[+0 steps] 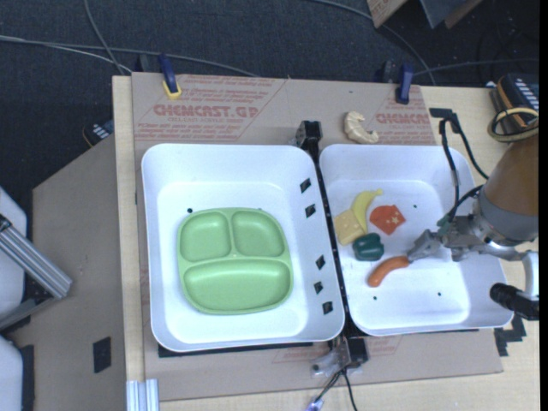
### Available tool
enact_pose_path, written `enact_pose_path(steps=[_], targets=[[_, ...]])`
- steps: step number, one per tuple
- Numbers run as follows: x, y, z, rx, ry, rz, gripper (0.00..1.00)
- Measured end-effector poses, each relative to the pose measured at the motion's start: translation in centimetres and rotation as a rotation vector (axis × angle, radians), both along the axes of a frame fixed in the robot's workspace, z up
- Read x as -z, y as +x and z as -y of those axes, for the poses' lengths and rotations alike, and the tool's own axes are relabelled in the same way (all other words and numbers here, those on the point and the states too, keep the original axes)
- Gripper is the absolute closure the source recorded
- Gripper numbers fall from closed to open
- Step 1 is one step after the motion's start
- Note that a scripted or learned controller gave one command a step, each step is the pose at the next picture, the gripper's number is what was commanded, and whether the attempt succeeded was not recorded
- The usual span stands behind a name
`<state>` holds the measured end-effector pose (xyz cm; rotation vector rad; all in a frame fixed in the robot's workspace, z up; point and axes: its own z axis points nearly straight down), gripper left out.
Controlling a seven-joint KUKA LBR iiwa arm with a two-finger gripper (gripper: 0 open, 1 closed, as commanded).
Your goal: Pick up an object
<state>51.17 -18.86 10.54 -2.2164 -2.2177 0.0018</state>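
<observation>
The toys lie grouped in the right bin [445,302]: a carrot [388,271], a green piece [369,247], a red piece [386,218] and a banana [366,202]. The hand [421,248] is low just beside the carrot, probably to take it. Whether it is apart or together, I cannot tell. The left bin [163,255] carries a green tray [235,259].

The cardboard sheet [223,101] under the bins bears red print reading "CHEMCAST GP" at upper left; the smaller lines beneath are illegible.
</observation>
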Motion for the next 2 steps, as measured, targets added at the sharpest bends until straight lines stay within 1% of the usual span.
enact_pose_path(steps=[1,2], targets=[[-1.4,0.1,0.1,0.000,-0.002,0.006,1.00],[-7.5,0.6,-0.6,-0.001,-0.005,0.011,1.00]])
